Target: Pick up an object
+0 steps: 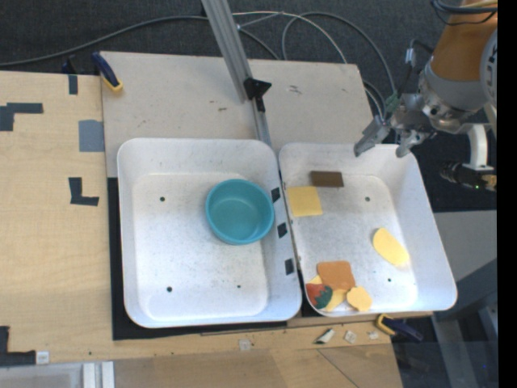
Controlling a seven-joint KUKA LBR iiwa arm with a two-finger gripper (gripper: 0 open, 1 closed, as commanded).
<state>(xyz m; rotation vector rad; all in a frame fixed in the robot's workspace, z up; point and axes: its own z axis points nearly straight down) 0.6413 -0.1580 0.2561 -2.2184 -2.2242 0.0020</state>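
Camera view: gripper above right bin's far rim, fingers apart, holding nothing. Brown block close below. Step: reaching. Next: lower, close on block.

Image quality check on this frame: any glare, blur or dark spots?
Camera view: white bins are bright and near washed out; the gripper and arm look soft, slightly blurred; the floor at the top is dark with little detail; the blue bowl and yellow square stay crisp.
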